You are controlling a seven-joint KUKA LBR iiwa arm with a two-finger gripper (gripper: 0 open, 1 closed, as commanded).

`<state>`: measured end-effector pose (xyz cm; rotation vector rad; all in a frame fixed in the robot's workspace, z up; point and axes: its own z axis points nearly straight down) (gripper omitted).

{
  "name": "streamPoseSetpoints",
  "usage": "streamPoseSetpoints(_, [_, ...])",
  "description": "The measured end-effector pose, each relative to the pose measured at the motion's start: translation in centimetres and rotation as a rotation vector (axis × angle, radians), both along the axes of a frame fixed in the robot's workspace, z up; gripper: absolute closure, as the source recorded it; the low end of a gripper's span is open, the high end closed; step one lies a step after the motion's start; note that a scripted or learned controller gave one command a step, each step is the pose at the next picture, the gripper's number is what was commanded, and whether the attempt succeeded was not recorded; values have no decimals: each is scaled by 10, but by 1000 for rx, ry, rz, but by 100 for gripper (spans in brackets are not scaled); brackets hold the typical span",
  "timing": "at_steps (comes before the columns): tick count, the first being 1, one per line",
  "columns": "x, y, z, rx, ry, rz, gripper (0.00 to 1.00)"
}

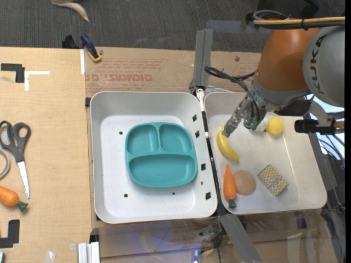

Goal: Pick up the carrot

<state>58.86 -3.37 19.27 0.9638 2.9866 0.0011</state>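
The carrot (229,184), orange with a green stem end pointing toward the camera, lies lengthwise in the right bin (307,199) near its left wall.

The letters "KUKA" are printed on the grey arm (329,59) at three o'clock. Mirrored red lettering is seen on the cardboard (140,73) at twelve o'clock, but it cannot be read.

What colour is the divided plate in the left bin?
Teal, a flat blue-green all over. The divided plate shows best in the camera view.
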Motion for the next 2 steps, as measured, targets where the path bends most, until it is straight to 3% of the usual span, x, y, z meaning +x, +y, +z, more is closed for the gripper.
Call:
streamPoseSetpoints(1, [0, -1, -1, -1, 2, 0, 0])
streamPoseSetpoints(2, [-73, -10, -1, 0, 5, -282, 0])
